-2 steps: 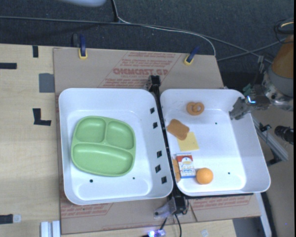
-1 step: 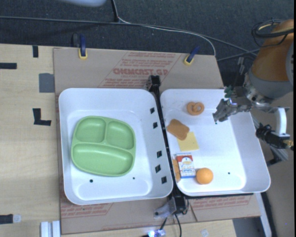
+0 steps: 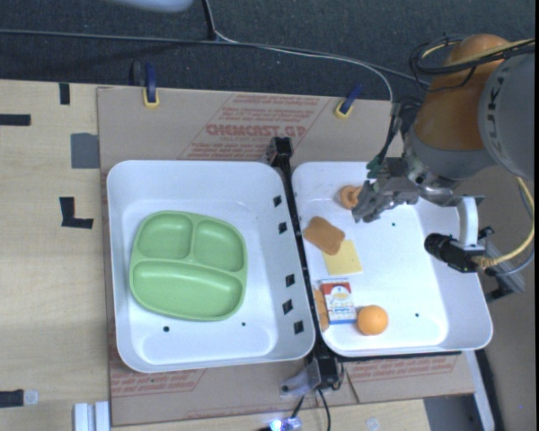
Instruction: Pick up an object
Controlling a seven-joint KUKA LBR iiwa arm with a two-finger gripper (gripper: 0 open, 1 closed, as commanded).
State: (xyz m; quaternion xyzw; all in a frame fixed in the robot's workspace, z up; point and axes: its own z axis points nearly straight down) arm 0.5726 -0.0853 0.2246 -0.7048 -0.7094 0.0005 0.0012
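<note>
Approach step, by judgement: the claw (image 3: 370,206), opening state indeterminable and nothing visibly gripped, hangs in the right bin (image 3: 431,330) beside the small orange piece (image 3: 348,196) at its 9 o'clock; next, centre, descend, close.

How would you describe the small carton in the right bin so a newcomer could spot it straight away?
Start at the right bin, the one the arm reaches into, and look along its near edge by the divider between the bins. The small carton lies flat there, just below the pale yellow slice and left of the orange ball. It alone is a printed box, with a red top and blue-and-white front.
</note>
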